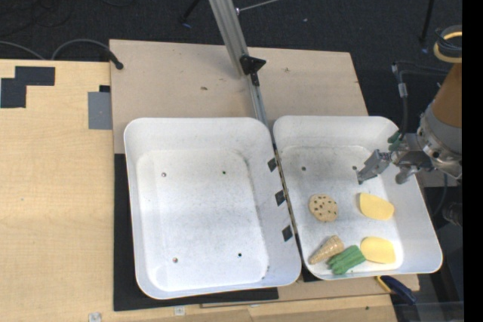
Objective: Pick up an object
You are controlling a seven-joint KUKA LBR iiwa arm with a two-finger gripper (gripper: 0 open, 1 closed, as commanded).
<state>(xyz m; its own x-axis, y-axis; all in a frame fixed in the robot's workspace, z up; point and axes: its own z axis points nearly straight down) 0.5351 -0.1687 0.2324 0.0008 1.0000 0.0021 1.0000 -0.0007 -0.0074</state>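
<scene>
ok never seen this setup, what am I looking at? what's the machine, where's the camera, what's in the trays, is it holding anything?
One fixed camera looks down at a slant on a bench with two shallow white bins. The robot arm reaches in from the right; its gripper hangs over the right bin with nothing between its fingers. That bin holds a speckled cookie, two yellow pieces, a tan cone and a green item, all near its front. The left bin sits beside it. The metal bar behind is a mounting post.
</scene>
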